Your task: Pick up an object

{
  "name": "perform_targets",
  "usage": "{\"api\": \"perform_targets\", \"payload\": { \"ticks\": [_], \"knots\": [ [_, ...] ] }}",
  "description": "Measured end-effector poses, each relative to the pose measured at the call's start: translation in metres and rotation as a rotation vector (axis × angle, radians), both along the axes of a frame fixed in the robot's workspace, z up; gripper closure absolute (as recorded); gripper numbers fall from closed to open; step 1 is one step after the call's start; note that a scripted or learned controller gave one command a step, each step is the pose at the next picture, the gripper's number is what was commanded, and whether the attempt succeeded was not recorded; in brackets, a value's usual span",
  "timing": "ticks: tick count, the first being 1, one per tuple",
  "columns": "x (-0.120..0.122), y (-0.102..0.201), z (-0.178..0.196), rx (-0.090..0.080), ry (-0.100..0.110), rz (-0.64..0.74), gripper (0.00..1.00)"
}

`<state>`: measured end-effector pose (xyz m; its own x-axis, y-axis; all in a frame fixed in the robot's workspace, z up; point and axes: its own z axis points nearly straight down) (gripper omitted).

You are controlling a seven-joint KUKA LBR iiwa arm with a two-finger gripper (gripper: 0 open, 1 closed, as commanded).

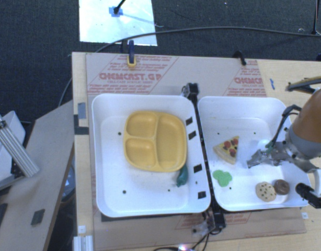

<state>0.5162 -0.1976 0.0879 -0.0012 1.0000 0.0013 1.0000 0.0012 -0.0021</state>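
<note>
The hand (256, 160) hovers low in the right bin (244, 106), just right of the pizza slice (228, 149); whether its fingers are apart is unclear; cookie (265, 191) lies nearby.

A robotics lab: two white bins (150, 205) sit on a protective-film board (165, 75), cables (213, 31) trail over dark carpet (35, 30), aluminium framing (14, 145) at left.

A yellow divided plate (154, 140) is seen in the left bin (105, 156), a dark green piece (182, 176) touching its lower right edge. In the right bin (244, 114) the gripper (256, 160) is held near a pizza slice (228, 149), a green disc (221, 178), a cookie (265, 191) and a brown round piece (281, 186).
</note>
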Motion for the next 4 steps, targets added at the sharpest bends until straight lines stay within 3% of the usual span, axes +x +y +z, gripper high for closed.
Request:
{"api": "perform_targets", "payload": {
  "ticks": [1,3,4],
  "knots": [
    [0.002,-0.001,0.013,-0.002,-0.005,0.0,1.0],
    [0.004,0.012,0.13,-0.004,-0.009,0.005,1.0],
    [0.005,0.012,0.127,-0.002,-0.006,0.004,1.0]
  ]
}}
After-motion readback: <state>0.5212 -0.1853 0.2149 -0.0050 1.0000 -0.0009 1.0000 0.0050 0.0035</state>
